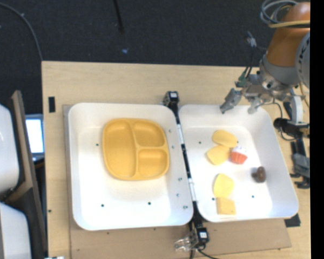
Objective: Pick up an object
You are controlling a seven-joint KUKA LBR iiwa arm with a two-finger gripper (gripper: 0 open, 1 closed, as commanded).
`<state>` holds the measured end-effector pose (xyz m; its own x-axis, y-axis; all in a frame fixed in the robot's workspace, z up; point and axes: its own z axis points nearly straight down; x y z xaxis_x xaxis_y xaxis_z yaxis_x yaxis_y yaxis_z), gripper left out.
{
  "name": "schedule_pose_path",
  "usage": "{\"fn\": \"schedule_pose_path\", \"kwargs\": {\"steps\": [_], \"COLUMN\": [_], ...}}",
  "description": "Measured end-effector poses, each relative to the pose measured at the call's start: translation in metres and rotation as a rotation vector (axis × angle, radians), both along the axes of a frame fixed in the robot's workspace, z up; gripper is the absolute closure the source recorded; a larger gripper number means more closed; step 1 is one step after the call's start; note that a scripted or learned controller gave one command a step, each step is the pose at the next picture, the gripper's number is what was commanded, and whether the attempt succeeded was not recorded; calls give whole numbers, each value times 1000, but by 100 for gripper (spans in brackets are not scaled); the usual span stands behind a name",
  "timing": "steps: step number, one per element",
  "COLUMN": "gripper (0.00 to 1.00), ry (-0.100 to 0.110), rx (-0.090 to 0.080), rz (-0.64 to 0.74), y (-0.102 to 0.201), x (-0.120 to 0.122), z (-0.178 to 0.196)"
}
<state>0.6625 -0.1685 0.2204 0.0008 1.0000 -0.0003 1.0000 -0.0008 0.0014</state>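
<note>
Gripper (240, 104), camera view: jaws spread and holding nothing, poised over the right bin's (278, 144) far rim; pickable pieces lie below and ahead of the jaws, nearest a yellow slice (225, 138), so descend squarely over it before closing, clear of the orange piece (238, 156).

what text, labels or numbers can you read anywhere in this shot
None can be read.
The yellow divided plate, the left bin, the right bin and the food pieces bear no print.
The hand and the orange band show no legible marking at this size.
</note>
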Motion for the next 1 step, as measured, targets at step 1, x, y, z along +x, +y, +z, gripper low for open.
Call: {"fn": "schedule_pose_path", "kwargs": {"steps": [1], "gripper": [0], "ry": [0], "rx": [0], "rz": [0], "y": [0], "x": [0], "z": [0]}}
